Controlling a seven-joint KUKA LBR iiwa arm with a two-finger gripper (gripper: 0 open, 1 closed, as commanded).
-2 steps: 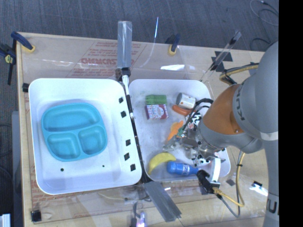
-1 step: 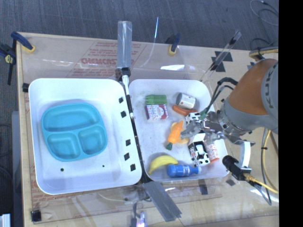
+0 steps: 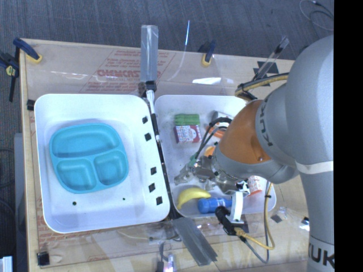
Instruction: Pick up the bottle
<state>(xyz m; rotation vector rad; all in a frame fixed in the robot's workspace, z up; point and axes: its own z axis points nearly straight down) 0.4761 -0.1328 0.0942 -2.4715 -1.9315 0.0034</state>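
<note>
Below, a wooden desk [image 3: 68, 61] on grey carpet [image 3: 85, 10] — two white bins [image 3: 136, 109]; jaws [image 3: 227, 200] over the blue bottle [image 3: 212, 205] — state indiscernible.

My bench [image 3: 85, 67] is pale wood under a clear sheet printed with red lettering. Blue clamps [image 3: 27, 49] grip its far edge, one at the left corner and one near the middle. Beyond the bench I see dark grey carpet [image 3: 85, 10]. A bright glare lies on the sheet near the far edge.
</note>
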